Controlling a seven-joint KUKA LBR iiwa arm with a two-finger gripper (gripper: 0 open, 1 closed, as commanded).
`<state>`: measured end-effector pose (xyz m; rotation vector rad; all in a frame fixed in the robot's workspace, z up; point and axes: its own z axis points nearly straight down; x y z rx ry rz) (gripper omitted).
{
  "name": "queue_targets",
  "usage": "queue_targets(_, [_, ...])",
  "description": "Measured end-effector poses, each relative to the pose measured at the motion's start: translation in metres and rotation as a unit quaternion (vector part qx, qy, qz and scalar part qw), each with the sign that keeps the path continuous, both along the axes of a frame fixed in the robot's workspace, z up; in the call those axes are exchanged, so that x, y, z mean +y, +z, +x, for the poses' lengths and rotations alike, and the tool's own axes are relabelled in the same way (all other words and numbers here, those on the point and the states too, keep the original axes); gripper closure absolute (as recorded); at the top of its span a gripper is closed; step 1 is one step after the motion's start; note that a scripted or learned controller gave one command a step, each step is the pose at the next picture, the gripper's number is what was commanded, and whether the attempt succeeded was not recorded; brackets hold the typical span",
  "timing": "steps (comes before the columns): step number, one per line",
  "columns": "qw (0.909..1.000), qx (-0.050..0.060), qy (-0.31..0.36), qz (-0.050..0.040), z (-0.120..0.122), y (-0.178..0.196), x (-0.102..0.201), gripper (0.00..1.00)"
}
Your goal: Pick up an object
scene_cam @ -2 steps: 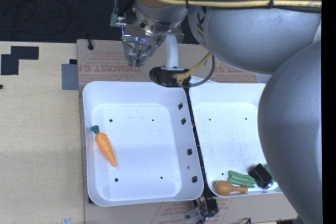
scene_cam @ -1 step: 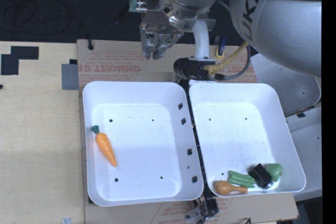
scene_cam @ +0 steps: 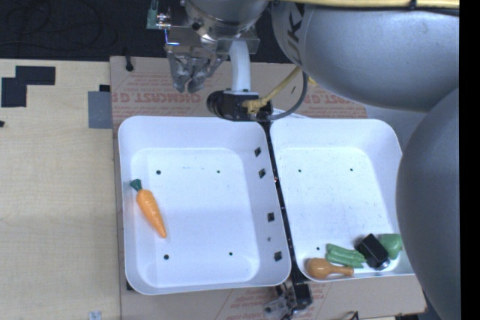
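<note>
Grey arm (scene_cam: 375, 26) overhead, gripper (scene_cam: 191, 75) beyond left bin (scene_cam: 127, 161).

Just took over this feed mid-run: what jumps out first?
The big grey arm fills the top right, its claw hanging above the far edge of the left bin. An orange toy carrot lies alone by that bin's left wall. In the right bin's near corner sits a small huddle: green pieces, a black block, an orange piece.
</note>
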<state>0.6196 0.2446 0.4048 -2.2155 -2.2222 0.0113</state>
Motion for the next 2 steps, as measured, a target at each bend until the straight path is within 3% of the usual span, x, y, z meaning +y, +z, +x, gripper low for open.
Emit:
queue_targets(1, [1.0000,-0.009,0.001,0.0027,0.0244,0.1413,-0.0016,1.00])
queue_targets(2, [1.0000,-0.001,0.002,0.0004,0.0237,0.1322,0.0002,1.00])
